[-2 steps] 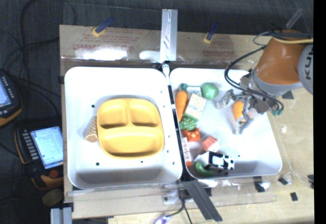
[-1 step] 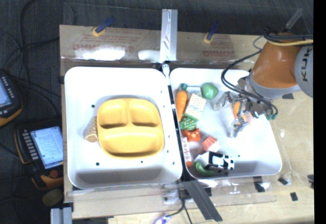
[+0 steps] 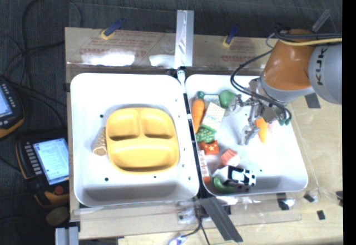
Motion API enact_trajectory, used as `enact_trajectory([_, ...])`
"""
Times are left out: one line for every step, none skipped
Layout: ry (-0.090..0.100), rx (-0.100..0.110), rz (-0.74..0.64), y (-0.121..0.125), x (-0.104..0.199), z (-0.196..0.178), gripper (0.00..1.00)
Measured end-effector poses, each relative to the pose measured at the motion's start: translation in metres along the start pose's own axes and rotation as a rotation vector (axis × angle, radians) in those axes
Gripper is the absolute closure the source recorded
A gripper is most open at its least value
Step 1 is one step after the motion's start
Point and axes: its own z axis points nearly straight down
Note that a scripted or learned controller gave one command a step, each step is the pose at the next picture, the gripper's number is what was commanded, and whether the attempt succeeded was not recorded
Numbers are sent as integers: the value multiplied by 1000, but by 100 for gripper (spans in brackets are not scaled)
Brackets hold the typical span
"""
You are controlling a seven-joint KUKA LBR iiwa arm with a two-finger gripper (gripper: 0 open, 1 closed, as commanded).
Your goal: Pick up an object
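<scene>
- Near right bin (image 3: 295, 174): black-and-white toy (image 3: 240, 177) against the near wall; pink block (image 3: 228, 156) just beyond.
- Left bin (image 3: 83, 127): yellow divided tray (image 3: 142, 138).
- Mid right bin: gripper (image 3: 255, 128), fingers pointing down and closed around a small orange piece (image 3: 261, 128).
- Far left of right bin: carrot (image 3: 197, 112), white card (image 3: 212, 116), green piece (image 3: 226, 97).

My arm (image 3: 311, 68) cut off at right edge beyond orange band. My wrist hid back of right bin (image 3: 295, 182). Cone-shaped thing (image 3: 99, 142) half tucked under yellow tray (image 3: 142, 138). Small piled toys (image 3: 214, 132) too tiny to name.
</scene>
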Motion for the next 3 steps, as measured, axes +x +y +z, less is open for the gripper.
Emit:
enact_trajectory([-5,2,0,0,-2,-12,100])
enact_trajectory([8,-4,253,43,-73,-145,100])
enact_trajectory([8,-4,253,43,-72,-145,0])
